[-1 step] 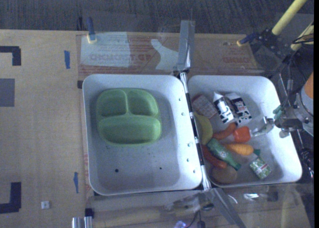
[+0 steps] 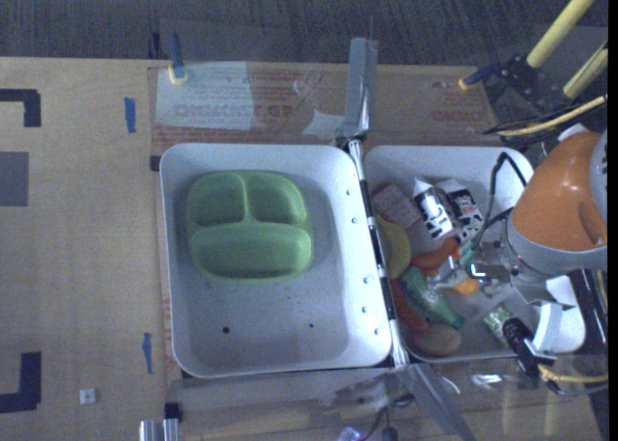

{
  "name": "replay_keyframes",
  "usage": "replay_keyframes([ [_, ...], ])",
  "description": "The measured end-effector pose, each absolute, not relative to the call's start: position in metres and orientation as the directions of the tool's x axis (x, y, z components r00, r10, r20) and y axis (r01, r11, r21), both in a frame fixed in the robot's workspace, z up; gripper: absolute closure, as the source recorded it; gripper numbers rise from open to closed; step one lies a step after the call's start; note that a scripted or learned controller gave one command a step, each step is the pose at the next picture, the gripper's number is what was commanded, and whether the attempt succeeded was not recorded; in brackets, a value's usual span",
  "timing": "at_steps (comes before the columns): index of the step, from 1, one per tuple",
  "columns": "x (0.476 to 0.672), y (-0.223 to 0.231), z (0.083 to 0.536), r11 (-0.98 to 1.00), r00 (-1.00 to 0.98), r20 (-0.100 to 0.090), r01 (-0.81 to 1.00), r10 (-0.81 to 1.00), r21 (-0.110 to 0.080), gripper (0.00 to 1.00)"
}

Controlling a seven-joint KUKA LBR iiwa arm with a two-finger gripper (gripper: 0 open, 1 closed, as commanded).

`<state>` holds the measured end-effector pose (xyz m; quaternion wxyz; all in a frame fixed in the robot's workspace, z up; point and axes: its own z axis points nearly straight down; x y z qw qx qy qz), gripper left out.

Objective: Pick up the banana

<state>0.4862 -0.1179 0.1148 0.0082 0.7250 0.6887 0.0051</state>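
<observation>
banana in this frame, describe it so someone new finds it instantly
Of the two white bins, take the right bin, the cluttered one under the arm. The banana lies against its left wall, beside the divider between the bins. It is the plain yellow-green curved piece; its neighbours are a brownish packet above and orange and green items to its right.

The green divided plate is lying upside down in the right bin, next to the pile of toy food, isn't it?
Not quite: the camera view shows the green divided plate lying upside down in the left bin, alone. The pile of toy food, with the banana at its left edge, is in the right bin, where the arm reaches in.
</observation>
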Motion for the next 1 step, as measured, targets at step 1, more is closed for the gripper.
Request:
replay_keyframes([
  [1,0.4929,-0.1068,0.1038,-0.235,0.235,-0.006,0.971,0.972,0.051,0.00],
])
